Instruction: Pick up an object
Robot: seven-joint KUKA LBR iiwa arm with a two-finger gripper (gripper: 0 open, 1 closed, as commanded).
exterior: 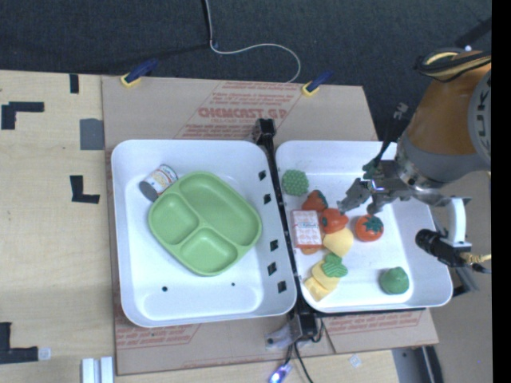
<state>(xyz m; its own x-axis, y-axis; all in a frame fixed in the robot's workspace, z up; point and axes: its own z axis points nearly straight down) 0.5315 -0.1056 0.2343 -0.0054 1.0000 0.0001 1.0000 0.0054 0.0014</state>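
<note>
— Where am I running this from the look of it?

— A robotics lab, I'd say. I see two shallow white plastic bins point(128, 238) on a flat brown cardboard sheet point(239, 110) held by blue and yellow clamps point(140, 72).

— Anything else?

— Behind the cardboard, a thin white cable point(239, 50) on dark carpet point(96, 14); left of it, black tape marks point(20, 114).

cardboard sheet point(239, 110) under bins, white cable point(239, 50) above.

A pale wooden worktop point(48, 238) carries black tape marks point(22, 113) and a brown cardboard sheet point(231, 110) held by 2 clamps. Behind lies dark carpet point(96, 14), crossed by a thin white cable point(255, 50).
</note>
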